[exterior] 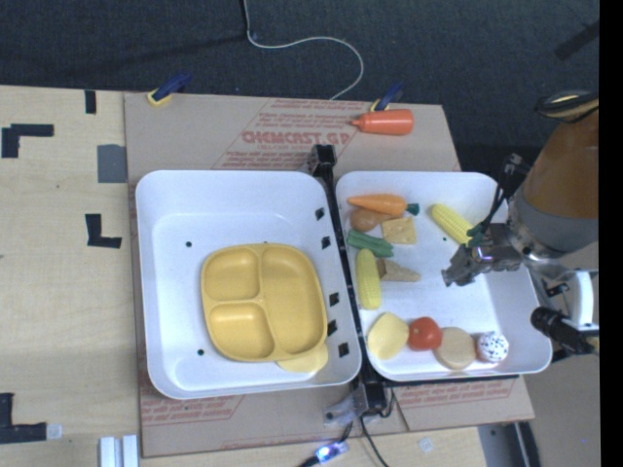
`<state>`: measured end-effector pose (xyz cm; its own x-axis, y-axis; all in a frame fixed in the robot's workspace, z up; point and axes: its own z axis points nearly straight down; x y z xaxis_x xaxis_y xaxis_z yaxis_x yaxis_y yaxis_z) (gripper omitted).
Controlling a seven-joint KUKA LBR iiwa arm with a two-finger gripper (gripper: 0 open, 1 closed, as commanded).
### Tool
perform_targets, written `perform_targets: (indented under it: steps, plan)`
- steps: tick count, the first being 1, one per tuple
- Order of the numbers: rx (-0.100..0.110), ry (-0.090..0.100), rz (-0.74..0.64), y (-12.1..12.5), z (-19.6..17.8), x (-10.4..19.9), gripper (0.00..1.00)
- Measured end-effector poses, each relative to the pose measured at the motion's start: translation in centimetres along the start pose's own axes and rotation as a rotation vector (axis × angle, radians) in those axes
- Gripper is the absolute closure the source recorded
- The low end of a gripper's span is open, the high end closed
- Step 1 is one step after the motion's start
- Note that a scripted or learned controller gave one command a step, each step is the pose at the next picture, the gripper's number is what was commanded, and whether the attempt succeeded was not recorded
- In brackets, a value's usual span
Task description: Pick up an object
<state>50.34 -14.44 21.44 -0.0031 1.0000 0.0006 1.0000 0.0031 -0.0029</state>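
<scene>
The right bin (506, 305) holds several toy foods: a carrot (377, 203), a yellow corn cob (450, 223), a cheese wedge (399, 231), a second corn cob (368, 278), a lemon-yellow piece (387, 336), a red tomato (423, 333), a tan round piece (455, 347) and a white dotted ball (493, 346). My gripper (463, 267) hangs over the bin's right half, just below the yellow corn cob, above bare bin floor. Nothing shows between its dark tips.
The left bin (165, 261) holds a yellow sectioned plate (263, 300). An orange carrot-like toy (385, 122) lies on the cardboard behind the bins. A white cable (302, 42) loops at the back. The arm's orange band (574, 163) stands at the right.
</scene>
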Motion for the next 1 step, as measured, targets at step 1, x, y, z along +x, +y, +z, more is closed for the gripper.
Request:
perform_targets:
  steps: [1]
  plan:
    - [0.001,0.001,-0.002,-0.32,0.76,5.39,1.0]
